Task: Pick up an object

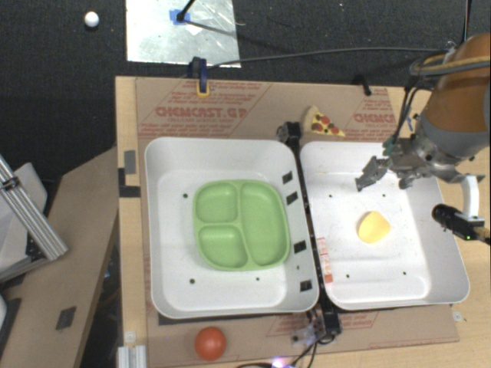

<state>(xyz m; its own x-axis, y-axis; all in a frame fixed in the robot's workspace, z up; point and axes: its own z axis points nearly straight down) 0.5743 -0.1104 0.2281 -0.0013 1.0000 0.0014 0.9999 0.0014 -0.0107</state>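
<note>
- gripper (pixel 389 172) over right bin (pixel 437 282), fingers spread, grasping nothing
- yellow object (pixel 374 227) below it
- green tray (pixel 241 224) in left bin (pixel 165 282)
- board (pixel 230 106) reads "CHEMCAST GP"

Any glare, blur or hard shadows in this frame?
Camera view: lighting is even; both white bins read bright, near blown out, with soft shadows only. The foil sheet at the top shows a dull sheen. The gripper and orange band look slightly soft; the yellow object and green tray are sharp.
</note>
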